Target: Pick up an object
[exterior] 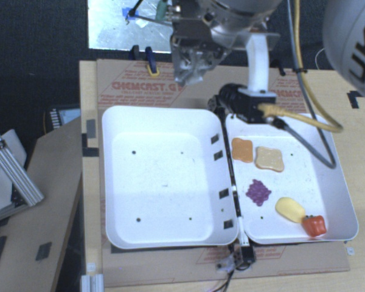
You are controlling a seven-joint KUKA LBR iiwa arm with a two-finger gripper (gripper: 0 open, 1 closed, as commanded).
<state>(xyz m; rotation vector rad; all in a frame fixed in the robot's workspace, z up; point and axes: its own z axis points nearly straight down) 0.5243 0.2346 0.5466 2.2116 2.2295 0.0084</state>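
My gripper point(191, 73) hangs high above the bench, over the cardboard behind the left bin point(118, 163), with nothing visible between its fingers. In the right bin point(334, 181) lie an orange toast-like piece point(243, 150), a pale tan bread slice point(269, 159), a purple grape cluster point(258, 191), a yellow lemon-like piece point(289, 210) and a small red-orange pepper point(314, 225) near the front right corner.
The two white bins sit side by side on a cardboard sheet point(134, 87). Blue and yellow clamps point(151, 62) stand at the cardboard's back edge. A metal frame point(9, 169) lies off the bench at the left.
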